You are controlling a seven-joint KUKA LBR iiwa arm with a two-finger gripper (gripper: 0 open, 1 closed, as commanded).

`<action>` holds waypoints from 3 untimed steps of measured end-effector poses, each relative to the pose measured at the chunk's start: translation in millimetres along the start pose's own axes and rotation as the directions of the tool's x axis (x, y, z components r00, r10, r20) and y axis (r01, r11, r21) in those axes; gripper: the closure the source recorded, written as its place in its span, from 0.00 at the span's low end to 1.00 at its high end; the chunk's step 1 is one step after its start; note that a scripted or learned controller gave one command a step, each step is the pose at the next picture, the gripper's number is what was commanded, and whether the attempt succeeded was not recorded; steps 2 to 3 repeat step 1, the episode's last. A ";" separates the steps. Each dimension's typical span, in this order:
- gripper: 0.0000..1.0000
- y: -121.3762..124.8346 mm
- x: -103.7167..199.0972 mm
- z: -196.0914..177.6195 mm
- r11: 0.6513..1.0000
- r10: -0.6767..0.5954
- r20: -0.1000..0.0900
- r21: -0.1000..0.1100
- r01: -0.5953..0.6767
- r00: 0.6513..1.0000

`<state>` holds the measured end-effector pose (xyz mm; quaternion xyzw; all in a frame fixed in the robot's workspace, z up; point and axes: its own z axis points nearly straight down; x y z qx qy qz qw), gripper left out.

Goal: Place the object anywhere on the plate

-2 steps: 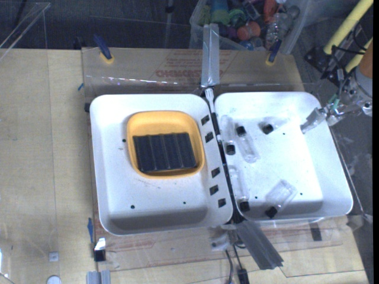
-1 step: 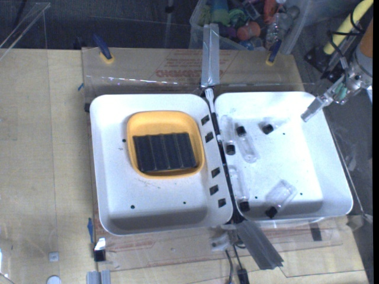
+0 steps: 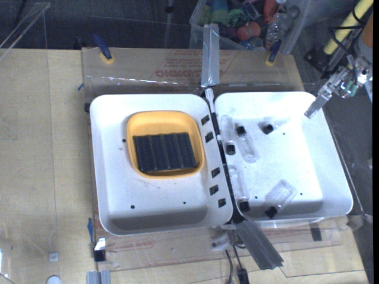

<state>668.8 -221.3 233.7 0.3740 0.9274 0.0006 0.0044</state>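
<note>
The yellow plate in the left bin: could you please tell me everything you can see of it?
The yellow plate is a rounded-square dish with a raised rim, plastic by its look, lying flat in the left white bin, toward its middle and back. A dark, ribbed rectangular insert covers most of its well, leaving a yellow border. It rests on the bin floor, and the gripper is far off, at the right bin's far right edge.

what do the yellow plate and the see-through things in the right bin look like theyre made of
Yellow plate: probably plastic, smooth, evenly coloured, with rounded corners; a dark ribbed insert sits in it, material unclear. Clear objects in the right bin: look like transparent plastic with black caps, since the white floor shows through them; glass can't be ruled out.
</note>
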 end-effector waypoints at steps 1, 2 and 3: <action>0.00 -6.3 6.9 -29.0 1.000 0.004 -0.001 -0.001 -0.004 1.000; 0.00 -6.3 6.9 -29.0 1.000 0.004 -0.001 -0.001 -0.004 1.000; 0.00 -6.3 6.9 -29.0 1.000 0.004 -0.001 -0.001 -0.004 1.000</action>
